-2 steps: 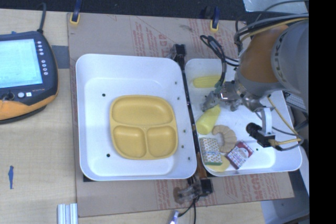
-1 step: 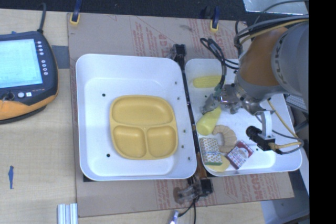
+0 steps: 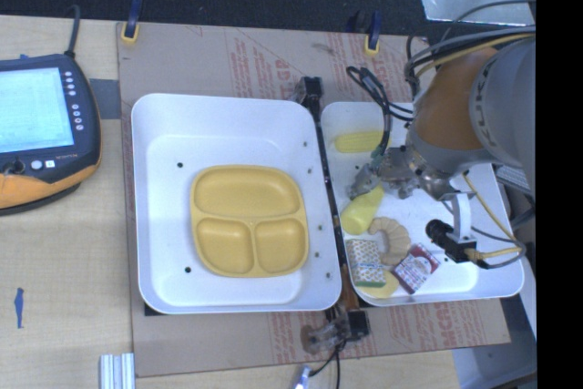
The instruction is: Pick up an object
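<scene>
We find the gripper (image 3: 375, 180) low in the right bin (image 3: 492, 287), its dark fingers just above a yellow block (image 3: 360, 213); whether they stand open or closed we cannot tell, and we see nothing held between them. Around it lie the candidate objects: a yellow oblong piece (image 3: 358, 141) toward the far wall; a tan ring-shaped item (image 3: 395, 235) near the block; a checked packet (image 3: 364, 261) and a red-and-white packet (image 3: 416, 269) at the near wall. The grey arm (image 3: 510, 105), banded in orange, enters from the right. The left bin (image 3: 164, 196) holds a yellow compartment tray (image 3: 248, 220); a control pendant (image 3: 41, 127) rests on the bench (image 3: 64, 287).
</scene>
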Controlling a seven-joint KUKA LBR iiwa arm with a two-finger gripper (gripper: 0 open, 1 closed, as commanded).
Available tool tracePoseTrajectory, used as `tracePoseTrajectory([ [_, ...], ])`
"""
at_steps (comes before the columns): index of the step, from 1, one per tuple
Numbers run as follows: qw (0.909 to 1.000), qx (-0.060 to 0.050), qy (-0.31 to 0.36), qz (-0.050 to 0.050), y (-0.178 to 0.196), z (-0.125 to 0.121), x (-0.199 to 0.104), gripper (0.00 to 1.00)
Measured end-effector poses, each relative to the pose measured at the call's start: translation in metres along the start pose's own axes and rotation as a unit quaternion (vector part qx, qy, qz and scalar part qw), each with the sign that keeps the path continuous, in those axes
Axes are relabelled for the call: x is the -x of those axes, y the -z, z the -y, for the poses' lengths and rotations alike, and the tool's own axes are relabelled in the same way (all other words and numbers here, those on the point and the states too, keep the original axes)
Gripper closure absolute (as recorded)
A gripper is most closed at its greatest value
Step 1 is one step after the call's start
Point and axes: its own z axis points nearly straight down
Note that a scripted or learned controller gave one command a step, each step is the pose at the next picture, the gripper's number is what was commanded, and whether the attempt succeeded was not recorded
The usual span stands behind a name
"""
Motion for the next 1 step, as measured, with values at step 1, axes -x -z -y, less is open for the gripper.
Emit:
tracePoseTrajectory([
  [1,1.0,0.002,0.002,0.0,0.0005,-0.0142,0.0035,0.0],
])
